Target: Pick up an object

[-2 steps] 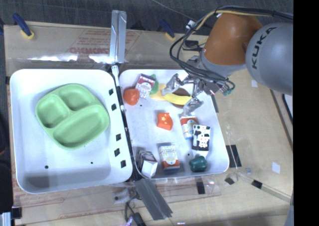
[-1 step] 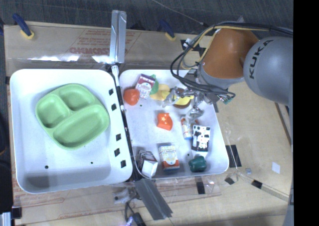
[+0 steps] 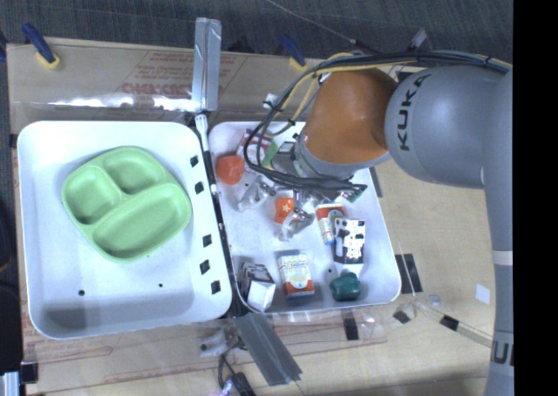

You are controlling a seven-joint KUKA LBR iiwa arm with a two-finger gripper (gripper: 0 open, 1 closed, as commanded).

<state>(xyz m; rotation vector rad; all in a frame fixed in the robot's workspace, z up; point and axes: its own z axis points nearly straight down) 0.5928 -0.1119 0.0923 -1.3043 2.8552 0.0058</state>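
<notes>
Green divided plate (image 3: pixel 127 201) in left white bin (image 3: pixel 35 211)

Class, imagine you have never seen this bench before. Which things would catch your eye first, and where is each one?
The big grey arm with its orange band reaches in from the right and hangs over the right bin. A pale green divided plate lies alone in the left bin. Small bright things crowd the right bin, among them an orange ball near its left wall and a dark green toy near its front right corner.
</notes>
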